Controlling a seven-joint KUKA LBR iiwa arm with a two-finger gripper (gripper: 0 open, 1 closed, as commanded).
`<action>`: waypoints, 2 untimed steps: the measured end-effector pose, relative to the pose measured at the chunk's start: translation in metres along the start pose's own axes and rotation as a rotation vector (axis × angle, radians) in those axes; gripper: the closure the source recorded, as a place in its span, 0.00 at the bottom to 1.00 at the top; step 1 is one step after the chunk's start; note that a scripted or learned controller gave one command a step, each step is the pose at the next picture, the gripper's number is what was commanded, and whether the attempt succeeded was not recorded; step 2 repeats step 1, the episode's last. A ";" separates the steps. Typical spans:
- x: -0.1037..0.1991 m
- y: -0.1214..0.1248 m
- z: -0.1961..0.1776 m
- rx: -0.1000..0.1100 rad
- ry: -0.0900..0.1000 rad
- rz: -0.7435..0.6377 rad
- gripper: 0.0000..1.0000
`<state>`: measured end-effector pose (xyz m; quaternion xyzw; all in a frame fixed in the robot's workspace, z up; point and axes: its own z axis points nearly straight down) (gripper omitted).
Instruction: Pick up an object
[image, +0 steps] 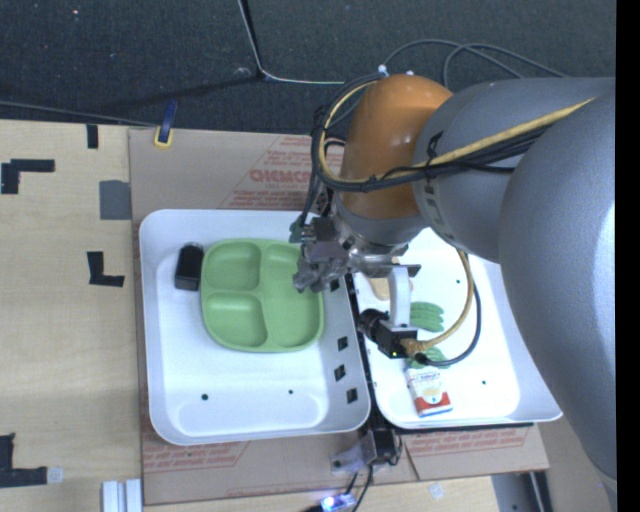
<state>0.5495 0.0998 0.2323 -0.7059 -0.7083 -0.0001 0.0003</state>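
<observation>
In the camera view, a green divided plate (262, 296) is seen lying flat in the left bin (165, 330). It is roughly square with rounded corners and turned slightly; one large compartment faces the near edge, and two smaller ones face the far edge. A small black block (189, 267) is set just beside the plate's left edge, its long axis running from near to far.

The gripper (318, 262) is seen low over the plate's right far corner, next to the wall shared by the two bins. Whether the fingers are spread or closed cannot be told, as they are dark and partly hidden under the wrist.

In the right bin (500, 390), a green leafy item (427, 315) and a small red and white carton (431, 392) are seen, partly crossed by the arm's cables. Both bins rest on cardboard (215, 170) laid on the worktop (60, 330).
</observation>
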 end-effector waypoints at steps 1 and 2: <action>-0.001 0.000 0.001 0.001 -0.001 0.001 0.00; -0.001 0.000 0.001 0.001 -0.001 0.001 0.00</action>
